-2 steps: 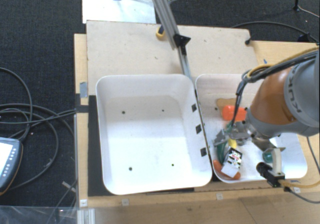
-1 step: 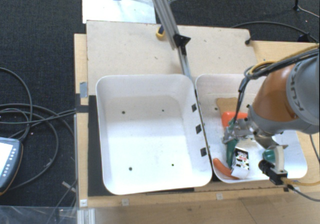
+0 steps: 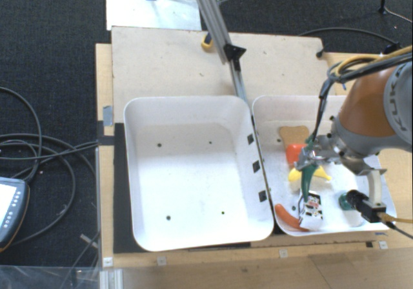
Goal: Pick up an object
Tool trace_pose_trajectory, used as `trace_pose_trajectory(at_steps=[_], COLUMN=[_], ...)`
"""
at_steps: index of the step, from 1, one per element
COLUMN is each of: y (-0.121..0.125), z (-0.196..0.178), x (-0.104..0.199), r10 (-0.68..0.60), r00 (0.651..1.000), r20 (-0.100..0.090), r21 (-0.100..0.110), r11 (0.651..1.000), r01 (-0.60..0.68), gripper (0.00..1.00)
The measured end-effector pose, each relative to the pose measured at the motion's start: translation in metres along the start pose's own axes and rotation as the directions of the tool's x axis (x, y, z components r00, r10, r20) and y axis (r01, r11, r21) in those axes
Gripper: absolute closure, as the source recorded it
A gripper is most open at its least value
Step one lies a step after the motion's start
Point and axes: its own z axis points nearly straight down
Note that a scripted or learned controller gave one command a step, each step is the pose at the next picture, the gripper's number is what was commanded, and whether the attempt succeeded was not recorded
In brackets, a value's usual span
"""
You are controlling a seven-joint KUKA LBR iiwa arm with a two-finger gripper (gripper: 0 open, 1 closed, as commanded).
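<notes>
The right bin [image 3: 271, 108] holds several small things: a tan flat piece [image 3: 293, 133], a red object [image 3: 295, 151], a yellow object [image 3: 295, 176], an orange carrot-like piece [image 3: 286, 215], a small white and black box [image 3: 312, 211] and a teal object [image 3: 349, 200]. My gripper [image 3: 308, 166] hangs low over the middle of this bin, just right of the red object and above the yellow one. A thin dark green strip [image 3: 303, 191] runs down from it toward the box. Nothing can be made out as held.
The left bin [image 3: 139, 152] stands beside the right one, sharing a middle wall. A grey pole [image 3: 213, 13] slants in from the top to the bins' shared far corner. The arm's orange band [image 3: 368, 104] overhangs the right bin's right side. Cables lie on the floor at left.
</notes>
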Motion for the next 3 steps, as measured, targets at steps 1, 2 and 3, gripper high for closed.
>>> trace_pose_trajectory(at_steps=[1, 2, 3], y=[0.007, 0.009, 0.023], z=[-0.046, -0.094, -0.081], x=[0.006, 0.005, 0.054], r10=[-0.001, -0.001, -0.005], r00=[1.000, 1.000, 1.000], r20=[0.000, 0.000, -0.003], r21=[0.000, 0.000, 0.005], r11=[1.000, 1.000, 1.000], r01=[0.001, 0.001, 0.005], gripper=[1.00, 1.00, 1.00])
